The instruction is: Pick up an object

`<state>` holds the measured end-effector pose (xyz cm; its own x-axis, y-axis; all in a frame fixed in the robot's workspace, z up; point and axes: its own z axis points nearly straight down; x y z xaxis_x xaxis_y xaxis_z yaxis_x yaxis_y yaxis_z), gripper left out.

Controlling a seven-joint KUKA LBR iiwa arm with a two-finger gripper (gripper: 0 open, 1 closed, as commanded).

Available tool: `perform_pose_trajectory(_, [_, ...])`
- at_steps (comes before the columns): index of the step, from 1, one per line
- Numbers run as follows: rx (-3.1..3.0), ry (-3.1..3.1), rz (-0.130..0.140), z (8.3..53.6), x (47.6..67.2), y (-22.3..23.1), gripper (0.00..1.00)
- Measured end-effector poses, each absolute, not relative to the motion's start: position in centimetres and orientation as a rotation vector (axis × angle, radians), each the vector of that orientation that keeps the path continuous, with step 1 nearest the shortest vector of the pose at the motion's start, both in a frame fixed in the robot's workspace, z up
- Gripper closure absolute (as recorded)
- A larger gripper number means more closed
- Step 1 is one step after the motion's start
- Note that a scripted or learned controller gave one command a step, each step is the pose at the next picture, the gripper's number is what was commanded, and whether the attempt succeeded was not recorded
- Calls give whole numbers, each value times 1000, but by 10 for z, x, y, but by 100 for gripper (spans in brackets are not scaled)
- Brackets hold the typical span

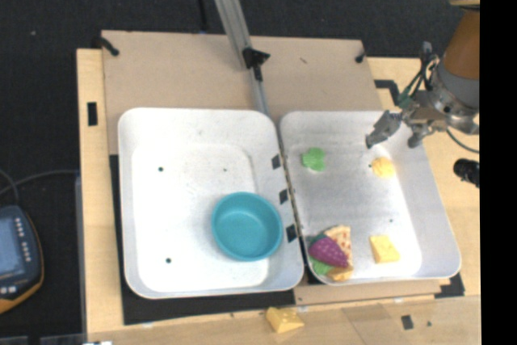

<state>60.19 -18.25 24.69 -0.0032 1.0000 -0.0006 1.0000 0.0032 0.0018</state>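
Note:
My gripper (397,136) hangs over the right bin's (436,214) far right corner, its two fingers spread open with nothing between them. Just below it, a small yellow piece (382,167) lies on the bin floor. A green object (313,159) rests to the left of that, near the bin's divider side. At the near edge sit a purple grape bunch (329,251), a tan wedge (340,237) touching it, and a yellow block (384,249).
A blue bowl (246,225) stands in the left bin (161,149), close to the divider. A yellow wedge (283,320) lies on the bench in front of the bins. A slanted metal rail (230,8) runs down behind the bins.

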Motion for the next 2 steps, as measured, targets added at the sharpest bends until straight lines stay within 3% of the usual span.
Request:
perform_pose_trajectory(1, [2216,2224,1,247,602,-182,0])
perform_pose_trajectory(2, [2219,2226,-6,197,600,-174,0])
